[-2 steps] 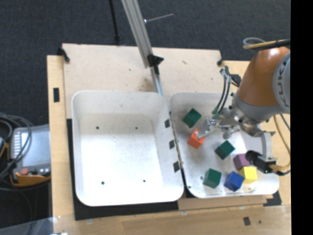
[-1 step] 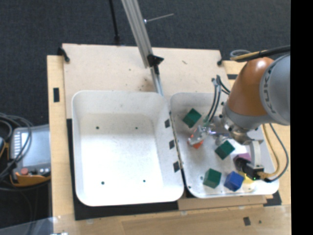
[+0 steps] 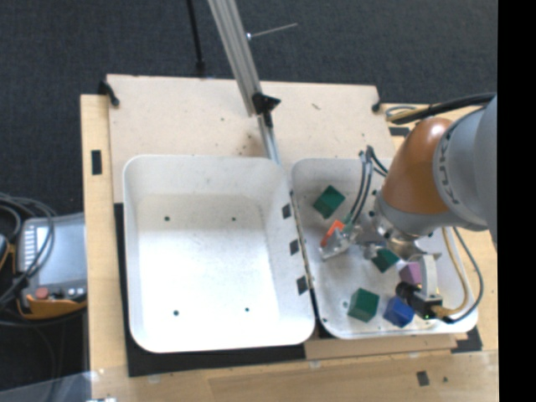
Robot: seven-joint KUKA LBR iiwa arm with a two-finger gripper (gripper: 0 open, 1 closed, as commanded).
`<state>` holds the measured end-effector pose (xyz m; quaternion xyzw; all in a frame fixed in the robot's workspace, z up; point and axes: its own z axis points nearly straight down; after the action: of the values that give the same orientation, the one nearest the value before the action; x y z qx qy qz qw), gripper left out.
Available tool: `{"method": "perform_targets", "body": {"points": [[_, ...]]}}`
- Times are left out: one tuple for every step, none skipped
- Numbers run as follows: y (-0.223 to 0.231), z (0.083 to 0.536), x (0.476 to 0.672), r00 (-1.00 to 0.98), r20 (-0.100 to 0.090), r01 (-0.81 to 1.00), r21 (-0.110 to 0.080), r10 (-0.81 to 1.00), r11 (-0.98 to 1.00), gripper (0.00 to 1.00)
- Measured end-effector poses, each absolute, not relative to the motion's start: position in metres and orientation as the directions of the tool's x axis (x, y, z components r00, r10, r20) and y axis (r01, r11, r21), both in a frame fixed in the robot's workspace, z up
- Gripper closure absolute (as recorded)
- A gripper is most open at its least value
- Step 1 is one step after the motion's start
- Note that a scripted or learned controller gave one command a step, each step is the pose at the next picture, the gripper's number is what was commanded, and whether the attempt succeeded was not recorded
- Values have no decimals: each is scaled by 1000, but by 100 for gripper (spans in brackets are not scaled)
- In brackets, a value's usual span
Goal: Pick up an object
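The end effector (image 3: 335, 239) is down in the right bin (image 3: 335, 178) at a small orange block (image 3: 337, 227), grip state I cannot tell; it looks light, rigid, best pinched across flat sides.

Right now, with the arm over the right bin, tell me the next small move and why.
Probably a short descent straight down, then close. The hand sits low in the right bin, at a small orange object, but the view does not show that object between its fingers. The green block lies just beyond it, so sideways travel risks a bump.
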<state>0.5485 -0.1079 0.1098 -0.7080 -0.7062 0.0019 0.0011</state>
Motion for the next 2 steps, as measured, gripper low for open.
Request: {"method": "perform_targets", "body": {"points": [[-108,123,551,10,0,1000,5,1000,-10,100],[-119,180,556,9,-2,1000,7,1000,-9,100]]}}
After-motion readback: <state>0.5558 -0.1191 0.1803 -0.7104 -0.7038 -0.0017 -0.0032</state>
